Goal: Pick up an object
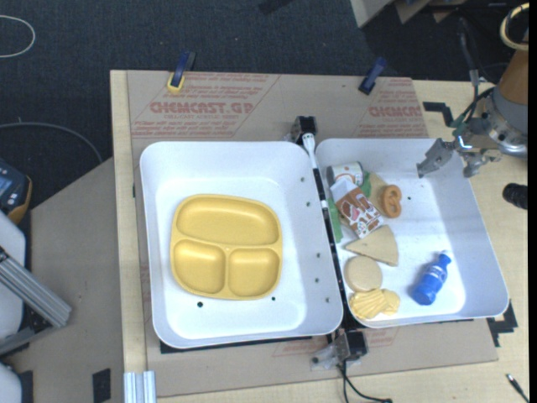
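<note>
Below the jaws (pixel 453 155), blue bottle (pixel 430 280).

The bench (pixel 252 99) is a pale board with red lettering printed across its far part. Two shallow white bins sit on it side by side, touching along the middle: the left bin (pixel 159 225) and the right bin (pixel 478 233). Two clamps grip the far edge, one with a yellow tip (pixel 179 72) and one blue (pixel 372 75).
</note>
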